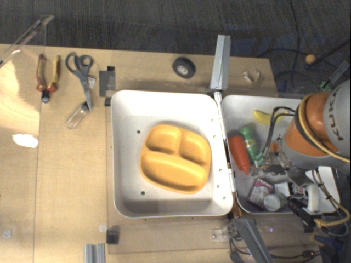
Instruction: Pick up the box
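Since the box (pixel 259 191) is small and looks like thin card, it should be light and a bit soft, so a hard squeeze could crush it. It seems to lie flat and a little crooked. Its smooth printed top may be slippery, so my guess is that the best place to take hold is across its two long sides.

It sits in the right bin (pixel 241 106), near the front wall. A grey round cap (pixel 271 203) touches it on one side. A carrot (pixel 239 153) lies just beside it, further back.

The arm (pixel 318 130) hangs over the right bin, and the gripper (pixel 272 166) is low, just above and behind the box. It is dark and partly hidden by the arm, so I cannot tell how wide it is open or if it has hold of anything. The box lies in the bin and does not look lifted.

Now the count:
- two bins
- one box for sure; a white thing (pixel 286 189) next to it may be another, but it is too hidden to say
- one carrot
- one green bottle (pixel 250 141)
- one banana (pixel 263 116)
- one big yellow lump (pixel 175 158), alone in the left bin (pixel 126 147)
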`<state>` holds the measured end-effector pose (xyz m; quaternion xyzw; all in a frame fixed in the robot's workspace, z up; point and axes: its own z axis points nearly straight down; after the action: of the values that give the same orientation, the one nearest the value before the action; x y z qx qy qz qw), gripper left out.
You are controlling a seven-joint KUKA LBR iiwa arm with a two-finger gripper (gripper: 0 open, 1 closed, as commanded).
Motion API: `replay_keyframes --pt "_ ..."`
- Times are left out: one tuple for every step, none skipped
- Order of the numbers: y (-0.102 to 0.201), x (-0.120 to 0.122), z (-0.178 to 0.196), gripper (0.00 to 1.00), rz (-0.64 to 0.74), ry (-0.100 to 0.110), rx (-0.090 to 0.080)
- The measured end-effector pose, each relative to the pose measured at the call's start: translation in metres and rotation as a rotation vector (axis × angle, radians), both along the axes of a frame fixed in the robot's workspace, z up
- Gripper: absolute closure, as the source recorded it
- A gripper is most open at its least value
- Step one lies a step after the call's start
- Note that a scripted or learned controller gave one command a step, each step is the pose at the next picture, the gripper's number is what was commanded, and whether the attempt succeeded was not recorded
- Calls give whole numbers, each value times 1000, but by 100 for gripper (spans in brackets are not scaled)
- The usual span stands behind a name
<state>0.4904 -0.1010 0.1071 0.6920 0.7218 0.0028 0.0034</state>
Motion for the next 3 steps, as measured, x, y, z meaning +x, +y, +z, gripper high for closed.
replay_keyframes --pt "0 0 0 0 0 1 0" --pt "4 0 -17 0 84 -4 -2" --pt "4 4 -4 100 86 -17 -7"
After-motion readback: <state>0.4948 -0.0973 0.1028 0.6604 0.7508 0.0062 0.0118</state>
